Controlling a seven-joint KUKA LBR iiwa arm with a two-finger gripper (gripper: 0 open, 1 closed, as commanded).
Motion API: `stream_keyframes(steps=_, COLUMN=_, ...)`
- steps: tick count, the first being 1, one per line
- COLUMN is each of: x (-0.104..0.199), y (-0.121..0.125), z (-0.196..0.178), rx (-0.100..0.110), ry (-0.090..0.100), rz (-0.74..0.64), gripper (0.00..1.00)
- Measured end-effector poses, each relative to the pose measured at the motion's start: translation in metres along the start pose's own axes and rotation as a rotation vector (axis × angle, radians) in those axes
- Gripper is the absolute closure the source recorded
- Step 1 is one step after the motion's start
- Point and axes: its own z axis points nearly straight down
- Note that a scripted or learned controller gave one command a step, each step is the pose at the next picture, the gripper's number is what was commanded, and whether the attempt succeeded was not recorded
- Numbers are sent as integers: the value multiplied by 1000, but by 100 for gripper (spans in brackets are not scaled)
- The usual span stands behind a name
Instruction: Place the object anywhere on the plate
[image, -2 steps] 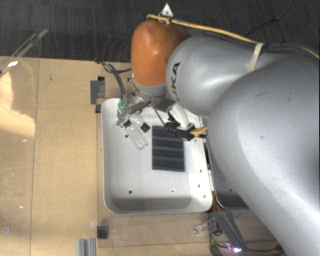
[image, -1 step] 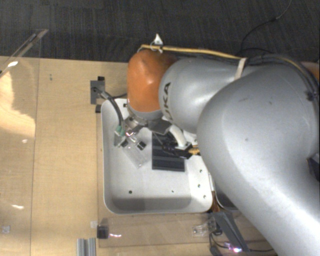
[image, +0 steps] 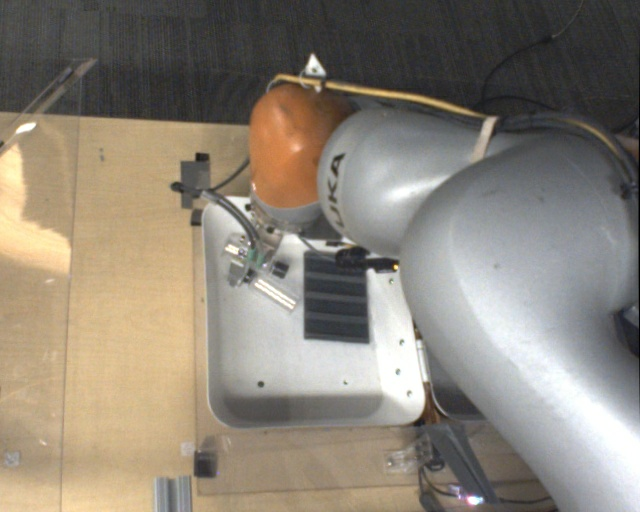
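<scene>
Dark ribbed block (image: 335, 298) lies flat in the white bin (image: 214, 398), right-of-centre on the floor, long side running front-to-back, lying free w/ nothing gripping it. Its right edge is near the bin's right wall; its far end sits just under the arm (image: 480, 250), next to a black bit of cable or fitting (image: 352, 258) at the far-right corner. Gripper (image: 258, 272) is in the bin's far-left quarter, just left of the block and apart from it. Whether the gripper is spread or closed: can't tell, it's just a tangle of silver parts from this angle. A thin silver bar (image: 273, 292) slants out from it toward the block's near-left, stopping short of it. Small black piece (image: 280, 268) sits betw gripper and block; can't tell if it's loose or part of the tool. Orange band (image: 285, 140) hangs over the bin's far edge. Open room: the near half of the bin floor is bare, and so is the strip along the left wall below the gripper. Right side is tight, since the grey arm body overhangs the bin's right rim and far-right corner. Outside the bin: black bracket (image: 195, 185) at the far-left corner on the wood bench (image: 110, 300), small black block (image: 205, 463) just off the near-left corner.
</scene>
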Motion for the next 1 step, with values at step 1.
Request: stream_keyframes(steps=1, x=64, y=-17, z=-4, rx=-1, ry=-5, rz=-536, gripper=100)
